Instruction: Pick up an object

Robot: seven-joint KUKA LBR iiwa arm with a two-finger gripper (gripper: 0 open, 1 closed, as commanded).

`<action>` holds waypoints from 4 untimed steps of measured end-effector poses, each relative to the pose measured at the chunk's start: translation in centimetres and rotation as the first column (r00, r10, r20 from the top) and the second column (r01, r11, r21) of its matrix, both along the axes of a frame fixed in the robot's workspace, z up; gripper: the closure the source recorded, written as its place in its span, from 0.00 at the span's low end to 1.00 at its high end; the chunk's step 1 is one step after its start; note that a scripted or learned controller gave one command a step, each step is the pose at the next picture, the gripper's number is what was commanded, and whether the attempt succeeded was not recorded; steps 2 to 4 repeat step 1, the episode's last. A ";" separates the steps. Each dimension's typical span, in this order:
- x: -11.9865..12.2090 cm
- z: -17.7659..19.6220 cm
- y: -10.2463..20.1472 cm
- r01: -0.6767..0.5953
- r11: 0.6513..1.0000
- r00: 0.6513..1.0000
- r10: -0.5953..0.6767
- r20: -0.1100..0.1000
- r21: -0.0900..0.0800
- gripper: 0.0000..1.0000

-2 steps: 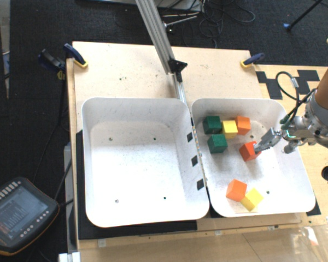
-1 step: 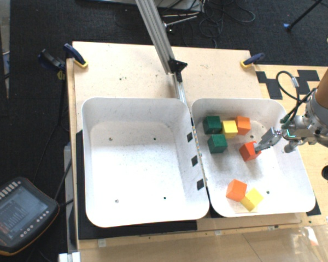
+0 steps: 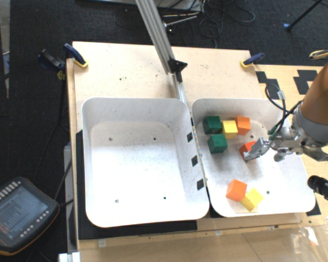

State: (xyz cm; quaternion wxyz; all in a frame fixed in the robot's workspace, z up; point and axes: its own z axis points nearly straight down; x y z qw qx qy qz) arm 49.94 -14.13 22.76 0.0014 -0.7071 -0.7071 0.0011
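Tool (image 3: 255, 149) touches red block (image 3: 246, 148), mid right bin (image 3: 300, 201).

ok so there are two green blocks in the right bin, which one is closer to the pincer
The lower green block, the one sitting alone below the row. The other green block lies farther up, beside the yellow one, farther from the pincer.

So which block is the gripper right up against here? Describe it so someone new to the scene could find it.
Start at the right bin, the one holding all the blocks. Near its middle, below the top row's orange block, sits a red block, touching the gripper that comes in from the right. It is the only red one; its neighbours are green, yellow and orange.
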 end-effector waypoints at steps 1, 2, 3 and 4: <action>-0.6 -4.8 0.7 0.001 1.000 1.000 -0.001 -0.001 0.001 0.00; -0.6 -4.8 0.7 0.001 1.000 1.000 -0.001 -0.001 0.001 0.00; -0.6 -4.8 0.7 0.001 1.000 1.000 -0.001 -0.001 0.001 0.00; -0.6 -4.8 0.7 0.001 1.000 1.000 -0.001 -0.001 0.001 0.00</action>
